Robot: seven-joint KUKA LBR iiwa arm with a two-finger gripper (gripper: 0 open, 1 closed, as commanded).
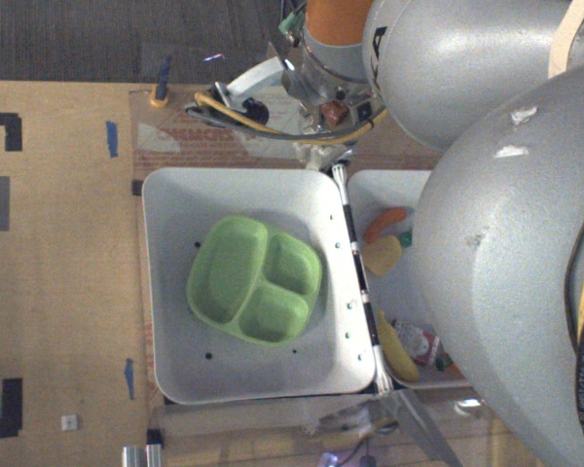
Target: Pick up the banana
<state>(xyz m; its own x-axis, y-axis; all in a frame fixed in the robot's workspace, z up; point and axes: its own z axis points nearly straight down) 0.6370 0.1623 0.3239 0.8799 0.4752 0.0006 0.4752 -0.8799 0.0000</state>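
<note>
The banana (398,350) is yellow and curved. It lies in the near left corner of the right bin (366,191), against the wall shared with the left bin. My gripper (318,136) hangs from the orange-banded wrist above the far rim where the two bins meet, well away from the banana. The big grey arm covers most of the right bin.
A green divided plate (255,280) sits in the middle of the left bin (175,358). In the right bin lie an orange piece (384,223), a pale yellow fruit (383,255) and a small red-and-white packet (429,344) beside the banana.
</note>
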